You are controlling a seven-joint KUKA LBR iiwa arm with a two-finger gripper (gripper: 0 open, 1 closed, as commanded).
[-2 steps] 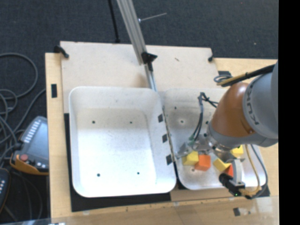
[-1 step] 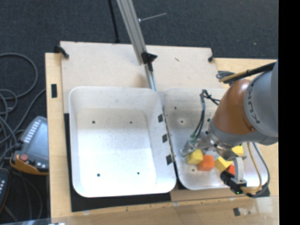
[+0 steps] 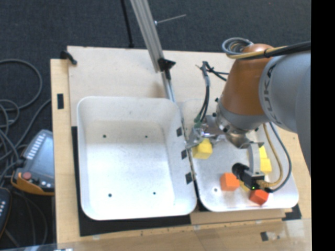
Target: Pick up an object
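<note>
My gripper hangs over the left edge of the right bin, close to the wall between the two bins. A yellow block lies directly below the gripper's tip and overlaps it in the camera view; I cannot tell whether it is held or resting in the bin. An orange block lies nearer the bin's front. A red block sits at the front right. A second yellow block is partly hidden behind the arm's hardware.
The left bin stands beside the right one. A slanted metal pole rises from behind the bins. Cables run along the wrist, which covers the back of the right bin.
</note>
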